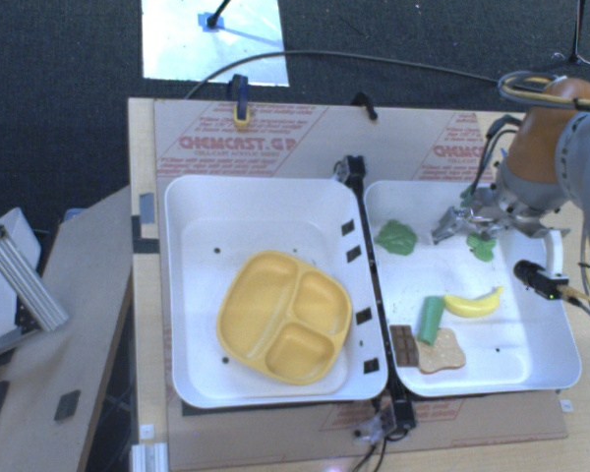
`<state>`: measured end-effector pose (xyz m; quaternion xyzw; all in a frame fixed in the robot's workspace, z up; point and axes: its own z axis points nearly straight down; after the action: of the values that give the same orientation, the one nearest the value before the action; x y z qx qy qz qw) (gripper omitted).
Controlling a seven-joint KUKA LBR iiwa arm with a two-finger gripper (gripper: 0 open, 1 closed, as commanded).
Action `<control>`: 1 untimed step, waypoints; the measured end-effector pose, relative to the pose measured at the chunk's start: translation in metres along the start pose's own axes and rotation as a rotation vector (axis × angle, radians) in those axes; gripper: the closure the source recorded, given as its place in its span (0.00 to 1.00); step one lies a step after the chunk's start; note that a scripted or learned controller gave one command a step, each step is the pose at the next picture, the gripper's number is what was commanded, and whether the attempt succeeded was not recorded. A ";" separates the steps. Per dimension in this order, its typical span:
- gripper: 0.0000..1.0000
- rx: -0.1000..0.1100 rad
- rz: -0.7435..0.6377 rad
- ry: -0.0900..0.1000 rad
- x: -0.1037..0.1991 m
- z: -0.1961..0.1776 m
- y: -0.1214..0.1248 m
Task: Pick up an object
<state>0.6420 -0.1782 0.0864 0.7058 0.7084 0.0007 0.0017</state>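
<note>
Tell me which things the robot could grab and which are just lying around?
For the job: end effector, green leaf, banana, green stick, toast, chocolate.

Just lying about: yellow tray, yellow clamp, cardboard sheet.

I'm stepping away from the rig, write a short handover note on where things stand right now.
Gripper: over the far part of the right bin, between two green leafy pieces; nothing visibly held.
Also in the right bin: banana, green block, toast slice, chocolate bar.
Left bin: yellow divided tray.
Done: no pick yet.
Left: grasp and lift one object.
</note>
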 end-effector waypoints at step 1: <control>1.00 -0.004 -0.001 -0.001 0.000 -0.014 0.002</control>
<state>0.6435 -0.1784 0.1000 0.7053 0.7089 0.0019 0.0034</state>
